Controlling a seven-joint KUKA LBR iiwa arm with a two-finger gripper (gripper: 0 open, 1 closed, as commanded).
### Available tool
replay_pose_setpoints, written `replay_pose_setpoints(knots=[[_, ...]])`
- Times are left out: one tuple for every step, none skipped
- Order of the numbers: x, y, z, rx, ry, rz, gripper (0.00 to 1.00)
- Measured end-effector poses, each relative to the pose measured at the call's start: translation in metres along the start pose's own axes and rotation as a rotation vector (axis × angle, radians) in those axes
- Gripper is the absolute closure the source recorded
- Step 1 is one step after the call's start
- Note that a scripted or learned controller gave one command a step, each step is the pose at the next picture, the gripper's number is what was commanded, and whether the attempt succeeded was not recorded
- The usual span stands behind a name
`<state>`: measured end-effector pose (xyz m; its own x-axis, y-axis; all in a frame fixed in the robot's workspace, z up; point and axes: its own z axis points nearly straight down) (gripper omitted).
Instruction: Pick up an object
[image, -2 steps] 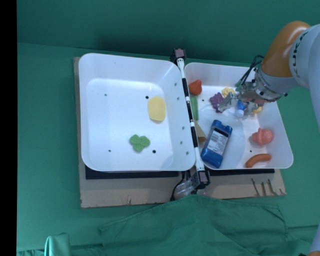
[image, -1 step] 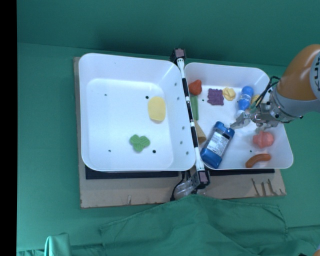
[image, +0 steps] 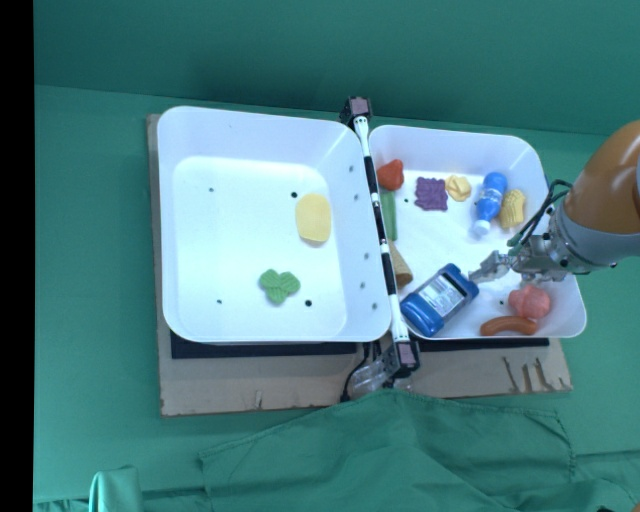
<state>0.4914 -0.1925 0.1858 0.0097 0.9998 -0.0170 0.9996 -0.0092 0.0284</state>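
The blue jar (image: 438, 299) lies tilted on its side in the right bin (image: 520, 150), near the divider; my claw (image: 497, 265) hovers just right of it, spread and holding nothing, lined up to close on 1 end.

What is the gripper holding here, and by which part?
Nothing. The gripper hovers in the right bin beside the blue jar, with nothing between its fingers.

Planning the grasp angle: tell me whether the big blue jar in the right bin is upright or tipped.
Tipped. The blue jar lies on its side on the right bin floor, label facing up, body slanting across.
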Motion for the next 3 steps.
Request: replay_pose_setpoints(knots=[[0.004, 0.076, 0.004, 0.015, 0.009, -0.008, 0.00], [0.000, 0.018, 0.001, 0.000, 0.001, 0.002, 0.00], [0.005, 0.016, 0.001, -0.003, -0.003, 0.001, 0.00]])
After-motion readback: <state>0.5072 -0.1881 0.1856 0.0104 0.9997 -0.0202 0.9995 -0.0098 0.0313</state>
